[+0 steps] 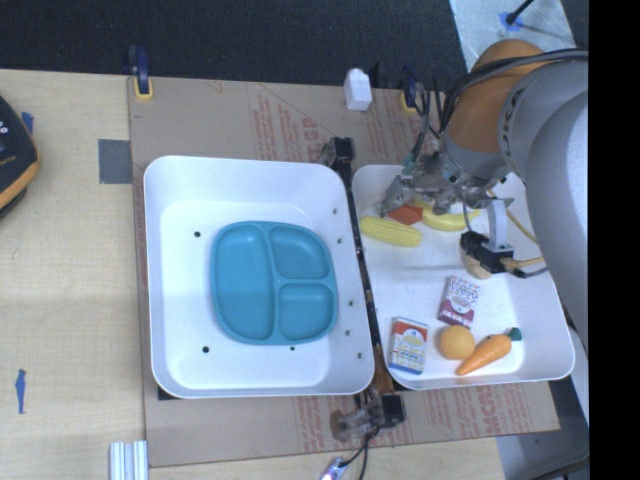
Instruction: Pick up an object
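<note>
The desk (70, 298) carries 2 shallow white bins side by side on a sheet of brown cardboard. The left bin (180, 358) holds a blue divided plate (273, 281) with 3 compartments, lying flat near the middle.

The right bin (540, 358) holds the loose things. At its far end the grey arm (545, 138), with its orange band (490, 98) above the wrist, reaches in from the right, and the claw (425, 190) is down among the items in the bin's far-left corner. A small red object (405, 214) lies right under the claw, touching or nearly touching it; whether it sits between the fingers cannot be made out, and I cannot tell how wide the claw stands.

Just in front of the red object lies an ear of yellow corn (391, 232), close to the bin's left wall. A yellow banana (446, 219) lies beside the red object toward the right, partly under the wrist.

Further toward the near end, a small dark red packet (460, 301) lies flat mid-bin. Near the front wall are a small box with a red and white label (408, 345), an orange round fruit (456, 342) just beside it, and a carrot (485, 353) with a green top touching or almost touching the fruit on its right.
</note>
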